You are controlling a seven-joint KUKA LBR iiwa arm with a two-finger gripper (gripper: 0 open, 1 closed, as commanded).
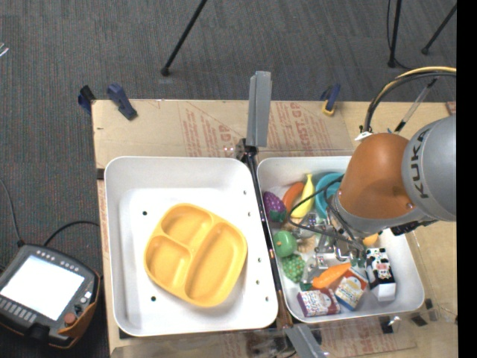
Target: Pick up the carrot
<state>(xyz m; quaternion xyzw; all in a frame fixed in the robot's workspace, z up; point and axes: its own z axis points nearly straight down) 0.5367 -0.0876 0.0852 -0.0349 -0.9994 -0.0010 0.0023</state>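
Down in the right bin (414,293), the carrot (332,276) lies orange among toy foods, just beside a green vegetable (294,267) and above a small carton (318,302). Directly over the carrot sits the pincer (333,252); its spread I cannot tell.

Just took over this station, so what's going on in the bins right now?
The KUKA arm has reached in from the right over the right bin, which is crowded with toy food. Its gripper is down among the items, just above the orange carrot lying near the bin's front. I can't tell whether the carrot is between the fingers. The left bin holds a yellow divided tray.
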